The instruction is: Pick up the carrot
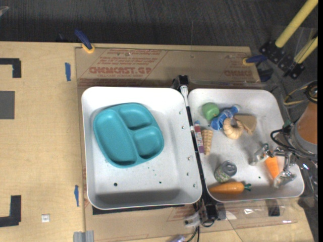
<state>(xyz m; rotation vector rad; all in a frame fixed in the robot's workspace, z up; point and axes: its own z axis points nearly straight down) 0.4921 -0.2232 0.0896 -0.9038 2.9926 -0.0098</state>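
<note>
Carrot (pixel 228 187) lies flat, down and left of the pincer (pixel 273 166), not touching it. Looks light, stiff, slick plastic, so take it across the thick middle. Pincer wide or closed? Cannot tell.

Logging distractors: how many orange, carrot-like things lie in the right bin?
2: a carrot with green top along the bin's near edge, and a smaller orange piece at the gripper, by the right wall. The arm may hide more.

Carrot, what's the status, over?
Gripper low at right bin's far right, by a small orange piece. Carrot lies flat at bin's front edge, apart. Can just behind it.
</note>
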